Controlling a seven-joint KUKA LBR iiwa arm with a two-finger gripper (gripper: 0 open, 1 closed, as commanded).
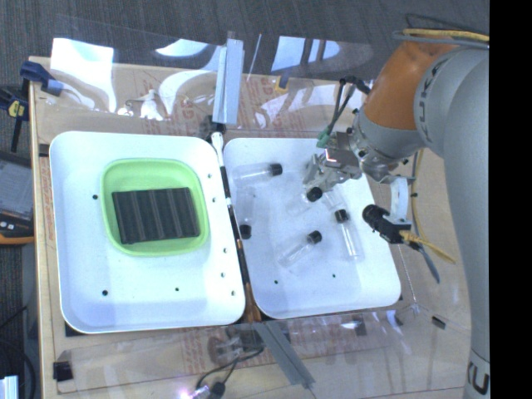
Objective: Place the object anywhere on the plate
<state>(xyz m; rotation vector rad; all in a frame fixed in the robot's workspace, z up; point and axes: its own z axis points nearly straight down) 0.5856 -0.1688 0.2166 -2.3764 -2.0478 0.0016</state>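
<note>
The arm (pixel 432 81) is reaching in from 3 o'clock, and its jaws (pixel 326 171) are hovering over the right bin (pixel 378 285) toward that bin's 1 o'clock area. Whether the jaws are open or closed cannot be told, since the wrist is hiding them.

The task objects are small clear vials with black caps, and all are lying on their sides in the right bin. One vial (pixel 259 172) is lying at 11 o'clock. A second vial (pixel 320 191) is lying just below the jaws. A third vial (pixel 347 231) is lying at 3 o'clock, a fourth vial (pixel 301 248) near the centre, and a dark cap (pixel 244 231) is sitting at the 9 o'clock wall.

The green plate (pixel 191 177), carrying a dark ribbed insert (pixel 155 214), is resting in the left bin (pixel 75 289).
</note>
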